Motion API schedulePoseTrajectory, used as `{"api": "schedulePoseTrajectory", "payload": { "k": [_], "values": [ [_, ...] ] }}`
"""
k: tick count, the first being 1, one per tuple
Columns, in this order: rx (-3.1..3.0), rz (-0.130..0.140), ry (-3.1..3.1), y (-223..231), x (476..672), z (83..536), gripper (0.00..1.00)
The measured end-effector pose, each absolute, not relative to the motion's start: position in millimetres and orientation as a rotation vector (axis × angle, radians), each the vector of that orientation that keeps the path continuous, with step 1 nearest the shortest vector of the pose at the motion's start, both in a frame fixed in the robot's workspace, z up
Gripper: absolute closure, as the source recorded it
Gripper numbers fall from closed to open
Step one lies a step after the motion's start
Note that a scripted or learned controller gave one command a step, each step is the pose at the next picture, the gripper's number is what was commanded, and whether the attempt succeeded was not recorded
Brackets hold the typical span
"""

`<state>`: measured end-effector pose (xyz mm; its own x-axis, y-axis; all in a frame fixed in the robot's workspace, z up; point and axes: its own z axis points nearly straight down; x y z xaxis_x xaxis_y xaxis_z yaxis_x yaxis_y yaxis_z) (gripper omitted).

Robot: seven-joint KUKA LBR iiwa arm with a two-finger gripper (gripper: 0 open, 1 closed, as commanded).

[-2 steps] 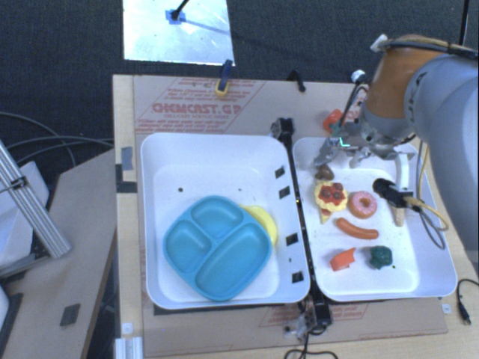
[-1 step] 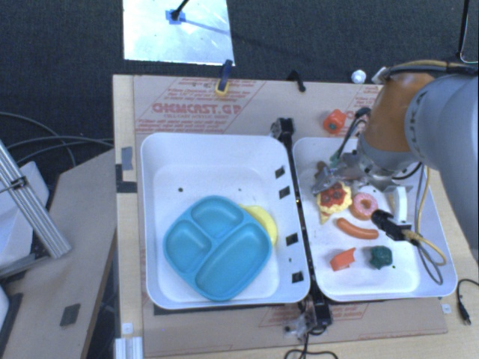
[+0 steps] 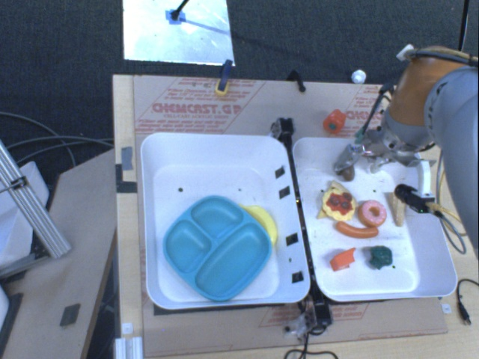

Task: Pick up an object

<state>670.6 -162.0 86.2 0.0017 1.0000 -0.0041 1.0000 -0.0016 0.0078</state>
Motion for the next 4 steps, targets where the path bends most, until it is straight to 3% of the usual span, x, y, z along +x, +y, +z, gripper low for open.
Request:
{"api": "schedulePoseTrajectory", "payload": {
  "k": [1,2,3,4],
  "values": [
    [2.215,0.006,2.219,-165,670.2,115,0.0],
    [2.226,-0.001,2.218,-209,628.6,83,0.0],
    [2.196,0.022,2.236,-63,651.7,193,0.0],
    [2.225,-0.006,2.222,-119,666.7,83,0.0]
  ]
}}
